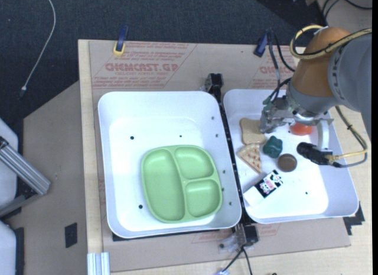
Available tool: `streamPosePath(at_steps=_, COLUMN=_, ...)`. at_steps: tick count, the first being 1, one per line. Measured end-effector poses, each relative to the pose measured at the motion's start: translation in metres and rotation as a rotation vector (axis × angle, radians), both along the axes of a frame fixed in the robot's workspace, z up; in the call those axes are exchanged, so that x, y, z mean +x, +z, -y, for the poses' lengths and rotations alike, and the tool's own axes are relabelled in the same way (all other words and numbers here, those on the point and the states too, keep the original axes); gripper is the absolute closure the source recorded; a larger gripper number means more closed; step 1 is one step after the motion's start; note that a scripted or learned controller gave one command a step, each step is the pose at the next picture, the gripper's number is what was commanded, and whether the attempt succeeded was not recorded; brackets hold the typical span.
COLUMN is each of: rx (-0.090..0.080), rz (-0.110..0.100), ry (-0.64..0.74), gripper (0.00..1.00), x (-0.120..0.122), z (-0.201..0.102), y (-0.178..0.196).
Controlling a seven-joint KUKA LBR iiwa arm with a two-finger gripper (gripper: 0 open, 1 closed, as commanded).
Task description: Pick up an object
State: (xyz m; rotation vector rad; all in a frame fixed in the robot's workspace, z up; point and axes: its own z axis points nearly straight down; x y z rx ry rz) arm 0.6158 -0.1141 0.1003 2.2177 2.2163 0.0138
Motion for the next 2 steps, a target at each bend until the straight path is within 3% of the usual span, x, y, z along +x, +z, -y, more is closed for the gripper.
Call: streamPosePath(at_steps=2, rx=-0.003, rz=-0.003, ry=0.002, gripper=1.0, x=0.015, z=-0.01, y=0.115)
